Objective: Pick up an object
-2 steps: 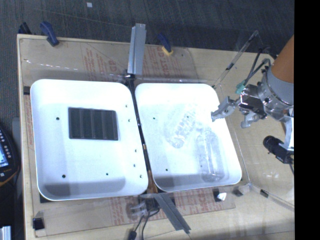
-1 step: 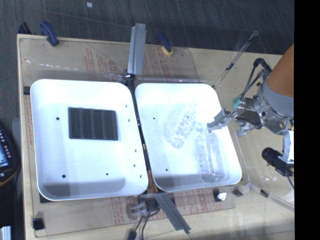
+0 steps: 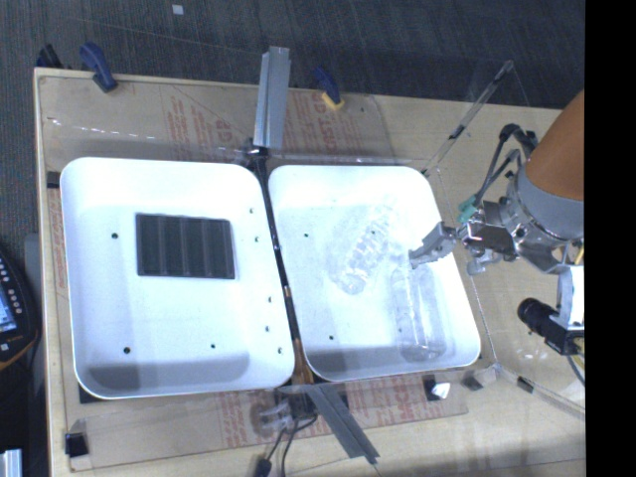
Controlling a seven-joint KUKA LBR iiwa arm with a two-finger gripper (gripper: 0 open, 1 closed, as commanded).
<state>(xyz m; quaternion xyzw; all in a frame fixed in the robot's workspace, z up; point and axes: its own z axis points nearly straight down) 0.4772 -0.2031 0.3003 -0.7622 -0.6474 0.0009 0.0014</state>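
Clear plastic objects are the only candidates for a pick, and they lie in the right bin (image 3: 298, 266): a clear bottle (image 3: 417, 311) near the bin's right wall, and a crumpled transparent piece (image 3: 360, 251) toward the middle. Both are hard to make out against the white floor, so their outlines are uncertain.

What the coming move turns on is this: the claw (image 3: 429, 248) hangs at the bin's right rim, with the bottle just below it in the camera view and slightly toward the near wall. The bottle's long axis runs roughly from the far side toward the near side, so a grip across its width looks the likeliest fit. The crumpled piece lies to the claw's left, a bit further off.

Whether the claw is open or closed cannot be told; nothing is seen gripped in it.

By count: two bins on the table (image 3: 60, 117), two clear objects in the right one, and one dark slatted panel (image 3: 186, 246) in the left bin (image 3: 89, 346).
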